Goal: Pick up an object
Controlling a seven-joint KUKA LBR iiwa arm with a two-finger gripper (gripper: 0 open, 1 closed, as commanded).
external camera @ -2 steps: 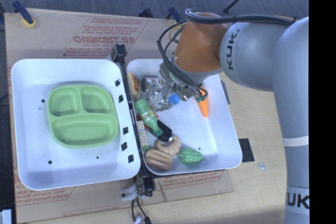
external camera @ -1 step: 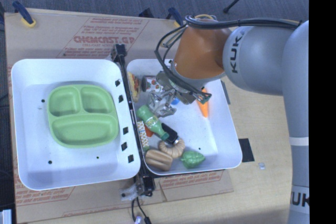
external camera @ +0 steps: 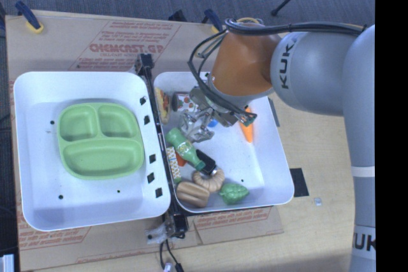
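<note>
My gripper (external camera: 199, 125) hangs low in the right bin (external camera: 271, 162), under the orange wrist band, just above and right of a green bottle (external camera: 183, 148) lying on its side. Its metal fingers are tangled in view with the objects below. An orange carrot-like piece (external camera: 247, 131) lies just right of the gripper. At the bin's front sit a tan bread roll (external camera: 192, 193), a pretzel-shaped piece (external camera: 212, 179) and a green leafy toy (external camera: 234, 193). A black item (external camera: 205, 158) lies by the bottle's cap.
The left bin (external camera: 38, 137) holds a green divided plate (external camera: 100, 139). Small packaged items (external camera: 167, 103) sit at the right bin's back left corner. The grey arm (external camera: 319, 73) crosses the right bin's back right. Cardboard lies under both bins.
</note>
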